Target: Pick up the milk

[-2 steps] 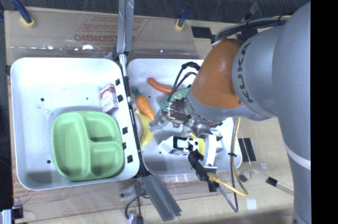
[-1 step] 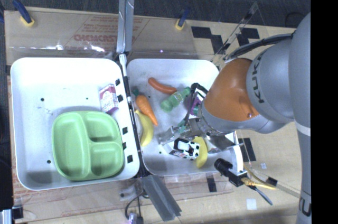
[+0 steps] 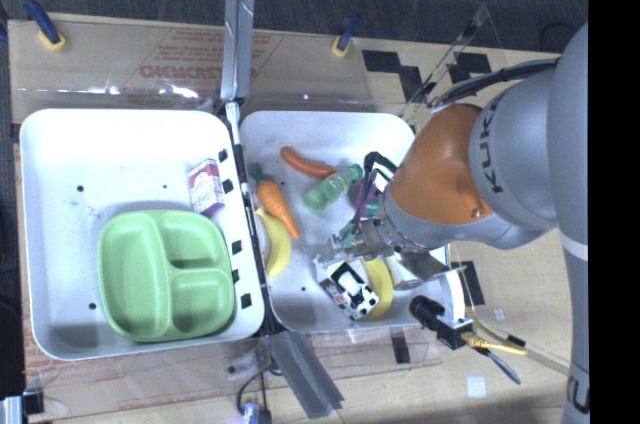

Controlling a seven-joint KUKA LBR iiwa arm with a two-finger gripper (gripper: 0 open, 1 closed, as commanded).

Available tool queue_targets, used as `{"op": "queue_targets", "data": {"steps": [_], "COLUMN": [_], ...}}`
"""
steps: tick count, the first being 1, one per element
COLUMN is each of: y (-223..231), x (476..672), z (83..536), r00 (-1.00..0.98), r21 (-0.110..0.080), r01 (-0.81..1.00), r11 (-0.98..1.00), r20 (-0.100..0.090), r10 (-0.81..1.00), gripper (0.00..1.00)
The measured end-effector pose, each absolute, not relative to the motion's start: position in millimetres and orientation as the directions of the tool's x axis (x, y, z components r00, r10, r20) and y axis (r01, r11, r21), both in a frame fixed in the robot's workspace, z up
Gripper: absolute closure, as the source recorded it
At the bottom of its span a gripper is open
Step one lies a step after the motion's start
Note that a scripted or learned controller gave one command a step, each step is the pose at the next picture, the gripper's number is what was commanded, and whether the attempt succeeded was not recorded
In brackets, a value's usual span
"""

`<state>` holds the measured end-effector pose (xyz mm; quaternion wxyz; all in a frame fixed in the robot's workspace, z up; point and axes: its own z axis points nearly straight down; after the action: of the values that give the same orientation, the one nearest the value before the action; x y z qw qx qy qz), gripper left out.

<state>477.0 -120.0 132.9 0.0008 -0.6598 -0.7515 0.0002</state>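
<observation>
Arm [image 3: 480,182] reaches over the right bin [image 3: 300,307]. Its hand [image 3: 362,257] sits just above the milk [image 3: 350,290], which lies near the bin's front wall; hand's state: cannot tell. Step judged: approach. Next: confirm grip, lift.

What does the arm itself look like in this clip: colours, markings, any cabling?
The arm is bulky, rounded and grey, with a glossy orange band above the wrist and dark "KUKA" lettering on the grey shell. A black cable loops beside the wrist. The gripper end is dark, compact hardware; finer detail is unclear.
</observation>
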Motion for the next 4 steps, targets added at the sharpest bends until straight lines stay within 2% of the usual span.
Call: {"op": "queue_targets", "data": {"steps": [1,2,3,4], "y": [-120.1,-129.4,-129.7,-163.7], "x": [476.2,475.6,475.6,477.1], "z": [132.3,90.6,99.9,92.1], "r00": [-0.129,-0.387,-0.39,-0.305], "r21": [-0.004,-0.004,-0.005,0.001], "r01": [0.992,0.922,0.921,0.952], "r11": [0.129,0.387,0.39,0.305], "r20": [0.002,0.004,0.005,0.0], "r10": [0.992,0.922,0.921,0.952], "gripper": [0.0,0.0,1.0,1.0]}}
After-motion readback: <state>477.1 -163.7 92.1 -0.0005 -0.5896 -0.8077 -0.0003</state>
